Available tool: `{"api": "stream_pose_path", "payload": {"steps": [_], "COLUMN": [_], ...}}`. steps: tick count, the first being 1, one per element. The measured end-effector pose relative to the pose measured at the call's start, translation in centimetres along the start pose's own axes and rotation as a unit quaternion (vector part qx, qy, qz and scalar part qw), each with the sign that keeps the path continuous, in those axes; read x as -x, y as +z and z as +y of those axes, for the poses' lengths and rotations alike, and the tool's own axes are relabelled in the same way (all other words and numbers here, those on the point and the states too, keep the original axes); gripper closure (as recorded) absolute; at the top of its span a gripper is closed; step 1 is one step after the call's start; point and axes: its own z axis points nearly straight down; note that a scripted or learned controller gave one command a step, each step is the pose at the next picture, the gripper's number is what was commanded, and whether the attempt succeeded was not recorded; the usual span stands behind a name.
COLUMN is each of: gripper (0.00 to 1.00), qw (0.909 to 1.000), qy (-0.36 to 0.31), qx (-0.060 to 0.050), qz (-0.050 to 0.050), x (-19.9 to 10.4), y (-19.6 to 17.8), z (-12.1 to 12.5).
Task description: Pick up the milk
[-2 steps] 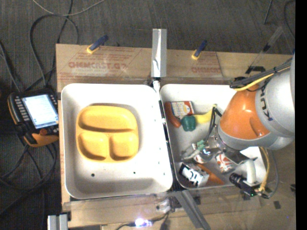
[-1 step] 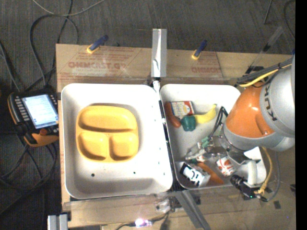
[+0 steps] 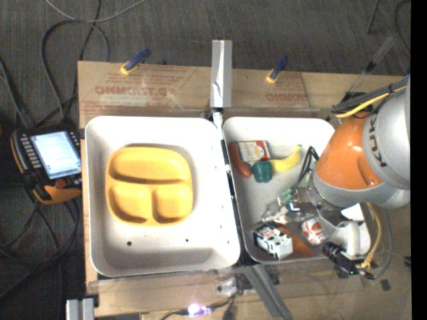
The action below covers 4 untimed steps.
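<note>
The worktop (image 3: 93, 79) carries two white bins side by side, so that things can be lifted from one and set in the other. The arm (image 3: 363, 162) reaches in from the right and bends over the right bin's (image 3: 280, 127) near right corner, covering much of that side. The left bin (image 3: 100, 245) holds a yellow divided tray (image 3: 151, 184), lying flat near its middle.

All the small things lie in the right bin. The milk (image 3: 273, 240), a small carton with a black-and-white pattern, lies on its side at the bin's near edge, towards the near left corner. A banana (image 3: 289, 160) curves near the far edge, with a red-and-white packet (image 3: 253, 151) and a green piece (image 3: 262, 171) towards the far left corner.

The claw (image 3: 288, 205) hangs just beyond the milk, near but apart from it (probably lined up for a descent). Whether it is spread or closed I cannot tell: the wrist hides that.
</note>
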Motion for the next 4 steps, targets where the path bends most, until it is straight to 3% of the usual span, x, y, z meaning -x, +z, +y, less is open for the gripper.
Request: {"api": "stream_pose_path", "payload": {"steps": [1, 2, 4], "gripper": [1.00, 1.00, 1.00], "qw": [0.9987, 0.9951, 0.9951], "qy": [-0.051, -0.099, -0.099], "qx": [0.001, 0.003, -0.002], "qz": [-0.001, -0.003, -0.003], "x": [-5.0, -10.4, -10.4], "y": [-7.2, -7.3, -8.7], "z": [0.0, 0.1, 0.0]}}
